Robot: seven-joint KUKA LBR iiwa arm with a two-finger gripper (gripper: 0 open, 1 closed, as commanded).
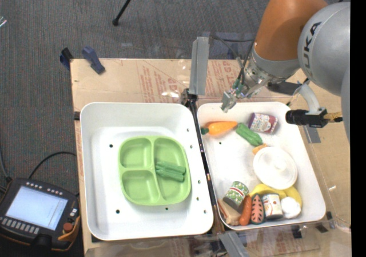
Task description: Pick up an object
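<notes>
My gripper (233, 98) hangs over the back-left rim of the right bin (317, 184), fingers open with nothing between them. Just below it in that bin lie an orange carrot (222, 127), a green cucumber piece (249, 134) and a purple can (263, 122). Further forward are a white lidded bowl (275, 167), a small green-labelled can (235, 195), a yellow banana (293, 193), a watermelon slice (257, 209) and a white egg (290, 208).
The left bin (97, 135) holds a green divided plate (143, 161) with green beans (170, 170) on it. A grey upright post (199, 67) stands behind the seam between the bins. A teach pendant (37, 210) lies on the floor at lower left.
</notes>
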